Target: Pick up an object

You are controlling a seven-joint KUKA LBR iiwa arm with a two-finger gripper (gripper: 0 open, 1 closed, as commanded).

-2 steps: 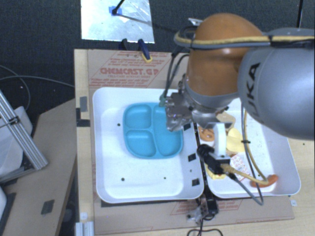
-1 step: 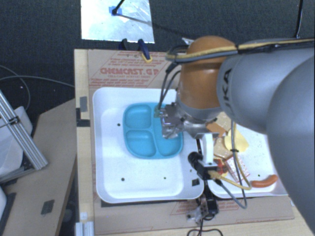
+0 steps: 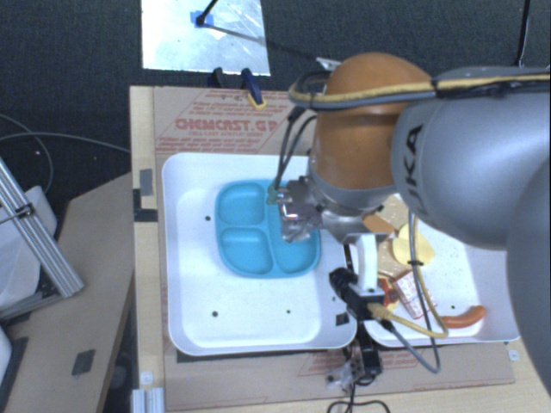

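Note:
A blue divided plate lies in the left white bin. The arm's orange band and grey wrist hang over the bins' shared edge, and my gripper sits low at the plate's right rim. Its tips are hidden by the wrist body and cables. In the right bin lie a yellow round piece, a tan piece, a red-and-white packet and an orange sausage-shaped item.
Cables and a black connector trail from the wrist over the divider between the bins. Cardboard lines the bench behind the bins. A shiny sheet lies farther back. An aluminium frame stands at left.

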